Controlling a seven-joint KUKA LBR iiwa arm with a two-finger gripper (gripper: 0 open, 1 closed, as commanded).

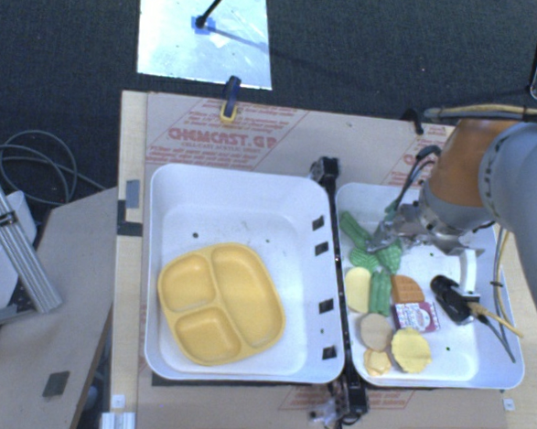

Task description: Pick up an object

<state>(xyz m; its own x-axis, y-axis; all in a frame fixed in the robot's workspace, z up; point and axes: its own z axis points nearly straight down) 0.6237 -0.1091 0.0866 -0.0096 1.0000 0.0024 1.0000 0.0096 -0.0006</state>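
One gripper sits low over the green items; its grasp state cannot be told.

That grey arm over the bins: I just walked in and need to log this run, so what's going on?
The arm's gripper is down in the right bin, at the green pieces near the bin's upper left. Whether it holds one cannot be told from this angle. Other toy food lies below them: a yellow piece, a round slice. The left bin holds a yellow divided plate.
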